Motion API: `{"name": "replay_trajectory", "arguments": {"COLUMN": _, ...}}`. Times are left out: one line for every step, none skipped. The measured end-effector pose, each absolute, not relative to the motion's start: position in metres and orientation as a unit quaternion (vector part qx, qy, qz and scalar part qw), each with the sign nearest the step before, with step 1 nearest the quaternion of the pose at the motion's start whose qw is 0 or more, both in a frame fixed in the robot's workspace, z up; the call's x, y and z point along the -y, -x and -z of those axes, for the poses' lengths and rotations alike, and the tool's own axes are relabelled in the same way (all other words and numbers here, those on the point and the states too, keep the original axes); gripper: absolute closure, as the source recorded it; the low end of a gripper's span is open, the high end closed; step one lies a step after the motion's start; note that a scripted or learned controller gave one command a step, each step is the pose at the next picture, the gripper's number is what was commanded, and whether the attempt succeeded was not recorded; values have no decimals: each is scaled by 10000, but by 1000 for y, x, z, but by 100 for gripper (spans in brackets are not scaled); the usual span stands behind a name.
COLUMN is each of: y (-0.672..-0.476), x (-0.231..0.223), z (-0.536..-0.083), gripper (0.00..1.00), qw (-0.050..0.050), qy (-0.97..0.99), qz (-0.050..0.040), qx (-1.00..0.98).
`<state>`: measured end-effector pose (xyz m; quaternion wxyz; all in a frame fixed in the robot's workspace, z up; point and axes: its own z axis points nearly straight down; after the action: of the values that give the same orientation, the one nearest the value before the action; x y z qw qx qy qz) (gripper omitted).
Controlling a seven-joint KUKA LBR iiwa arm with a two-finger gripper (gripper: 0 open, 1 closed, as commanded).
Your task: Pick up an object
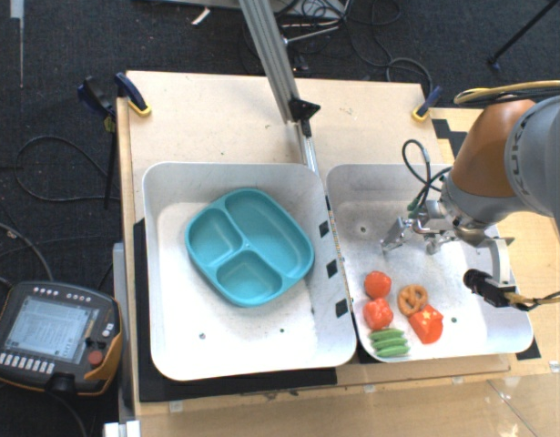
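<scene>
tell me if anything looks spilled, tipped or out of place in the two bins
Nothing stands out. The turquoise three-compartment plastic plate lies flat in the left white bin, and the small toy foods sit grouped in the right white bin.

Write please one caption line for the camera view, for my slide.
KUKA arm's claw hovers in the right bin above toy foods; a teal divided plate lies in the left bin.

1. Right bin (352,189): the floor's upper-left part lies bare, giving open access.
2. Its lower part is crowded: two tomatoes (378,300), pretzel (412,298), red pepper (427,325), green pods (389,341).
3. Left bin (170,335): teal divided tray (249,246) occupies the centre; margins are free.
</scene>
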<state>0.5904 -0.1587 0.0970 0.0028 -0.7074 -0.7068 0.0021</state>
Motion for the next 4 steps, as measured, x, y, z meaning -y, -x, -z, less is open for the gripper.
{"name": "replay_trajectory", "arguments": {"y": -593, "x": 159, "z": -111, "gripper": 100, "qw": -5, "qy": 7071, "qz": 2, "qx": 7071}}
{"name": "replay_trajectory", "arguments": {"y": -592, "x": 157, "z": -174, "gripper": 100, "qw": -29, "qy": 7063, "qz": 16, "qx": 7079}}
{"name": "replay_trajectory", "arguments": {"y": -591, "x": 159, "z": -218, "gripper": 100, "qw": -28, "qy": 7064, "qz": 14, "qx": 7078}}
{"name": "replay_trajectory", "arguments": {"y": -592, "x": 159, "z": -271, "gripper": 100, "qw": -31, "qy": 7062, "qz": 16, "qx": 7080}}
